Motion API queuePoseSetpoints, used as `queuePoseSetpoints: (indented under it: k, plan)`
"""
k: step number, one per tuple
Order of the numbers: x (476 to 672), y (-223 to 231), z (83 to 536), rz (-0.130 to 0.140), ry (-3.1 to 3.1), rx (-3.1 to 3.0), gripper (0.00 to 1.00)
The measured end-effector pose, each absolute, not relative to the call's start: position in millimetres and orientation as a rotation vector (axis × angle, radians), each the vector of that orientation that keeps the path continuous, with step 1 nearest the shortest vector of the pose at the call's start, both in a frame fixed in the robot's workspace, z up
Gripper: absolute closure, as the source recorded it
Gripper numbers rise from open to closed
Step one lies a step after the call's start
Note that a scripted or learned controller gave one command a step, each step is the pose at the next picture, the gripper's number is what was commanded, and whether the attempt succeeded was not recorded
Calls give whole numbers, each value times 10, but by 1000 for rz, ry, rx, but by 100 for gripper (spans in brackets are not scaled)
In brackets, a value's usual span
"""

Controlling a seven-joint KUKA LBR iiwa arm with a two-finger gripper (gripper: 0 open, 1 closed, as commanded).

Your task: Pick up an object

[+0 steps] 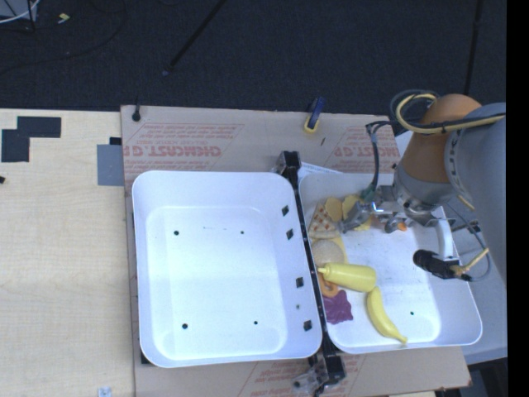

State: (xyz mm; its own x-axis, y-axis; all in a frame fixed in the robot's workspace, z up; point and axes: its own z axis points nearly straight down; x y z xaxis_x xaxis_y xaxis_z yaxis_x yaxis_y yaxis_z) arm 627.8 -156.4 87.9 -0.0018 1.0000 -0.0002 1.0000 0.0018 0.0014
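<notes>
The right bin (pixel 450 321) holds several toy foods. A yellow squeeze bottle (pixel 349 276) lies on its side near the bin's left wall, with a banana (pixel 382 314) just below it and a purple piece (pixel 337 308) beside that. A waffle-like tan piece (pixel 322 220) and small yellow pieces (pixel 335 208) sit at the bin's upper left. My gripper (pixel 357 216) hangs low over the upper part of this bin, right next to the small yellow pieces. The arm's orange band (pixel 434 143) rises behind it.
The left white bin (pixel 157 222) sits beside the right one, with a black divider clip strip (pixel 302 255) between them. Both bins rest on a cardboard sheet (pixel 207 143). A blue-yellow clamp (pixel 313 116) sits at its far edge. A black cable part (pixel 436 263) juts from the arm over the right bin.
</notes>
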Motion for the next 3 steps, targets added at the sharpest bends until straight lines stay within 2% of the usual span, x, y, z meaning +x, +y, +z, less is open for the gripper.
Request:
queuePoseSetpoints:
  k: [1, 2, 3]
  plan:
    - [6441, -1319, 878, -3, 2223, 2221, 0]
    - [6446, -1331, 1025, -6, 2229, 2217, 100]
    - [6458, -1869, 2148, 5, 2211, 2215, 100]
